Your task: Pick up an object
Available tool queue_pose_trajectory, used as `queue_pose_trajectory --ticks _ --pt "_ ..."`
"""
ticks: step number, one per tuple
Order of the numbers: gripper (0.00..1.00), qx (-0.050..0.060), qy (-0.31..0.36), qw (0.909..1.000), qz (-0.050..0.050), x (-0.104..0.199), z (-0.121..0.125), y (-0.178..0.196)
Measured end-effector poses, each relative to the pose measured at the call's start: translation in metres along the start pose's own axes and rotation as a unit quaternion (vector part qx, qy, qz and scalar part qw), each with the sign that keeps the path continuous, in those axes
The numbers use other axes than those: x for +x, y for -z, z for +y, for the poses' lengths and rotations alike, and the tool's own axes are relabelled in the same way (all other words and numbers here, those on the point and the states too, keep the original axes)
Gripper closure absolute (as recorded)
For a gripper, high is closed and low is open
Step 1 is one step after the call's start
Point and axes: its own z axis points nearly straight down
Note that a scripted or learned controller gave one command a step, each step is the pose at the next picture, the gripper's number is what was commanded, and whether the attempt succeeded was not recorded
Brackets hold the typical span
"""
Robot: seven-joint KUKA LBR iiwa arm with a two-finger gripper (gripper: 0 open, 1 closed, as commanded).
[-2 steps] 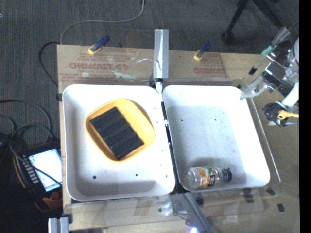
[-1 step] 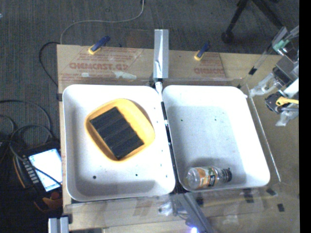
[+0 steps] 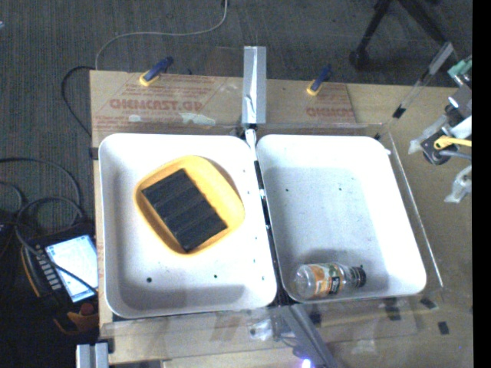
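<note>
A yellow, rounded-square object with a black ribbed rectangular top (image 3: 186,208) lies tilted in the left white bin (image 3: 123,282), in its upper middle. A clear plastic bottle with an orange-and-white label (image 3: 328,279) lies on its side in the right white bin (image 3: 337,175), against the near wall, with its dark cap pointing right.
Both bins sit on a wooden bench (image 3: 176,102) with a grey taped strip (image 3: 253,83) between them at the back. Two blue-and-yellow clamps (image 3: 156,70) (image 3: 319,80) hold the back edge. White hardware with a yellow cable (image 3: 451,140) stands at the right edge.
</note>
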Motion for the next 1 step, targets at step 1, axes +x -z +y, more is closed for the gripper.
queue_pose_trajectory --ticks 1 --pt "0.0 0.0 -0.047 0.9989 0.0 -0.0004 0.0005 0.0002"
